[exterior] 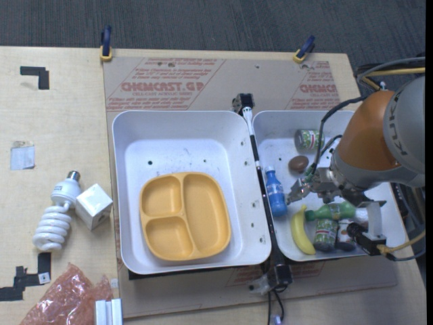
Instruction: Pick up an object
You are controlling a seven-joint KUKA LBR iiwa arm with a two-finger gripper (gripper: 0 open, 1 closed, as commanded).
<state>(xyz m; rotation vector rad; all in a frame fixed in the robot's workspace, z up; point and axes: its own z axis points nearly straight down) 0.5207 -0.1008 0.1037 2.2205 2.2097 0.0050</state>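
- gripper point(300, 189) low in right bin point(284, 124), between blue bottle point(275, 191) and banana point(301, 232)
- can't tell its open/closed state
- centre over one item, descend straight, avoid neighbours

The floor point(203, 9) at the top is dark grey carpet. The bench point(61, 114) is pale wood. A brown board point(169, 80) with red letters lies on it, held at the far edge by two blue and yellow clamps point(106, 42). Black tape marks point(37, 76) stick to the wood on the left. A white bulb point(54, 212) and a small white box point(93, 205) lie there too, touching. The light is soft and even.
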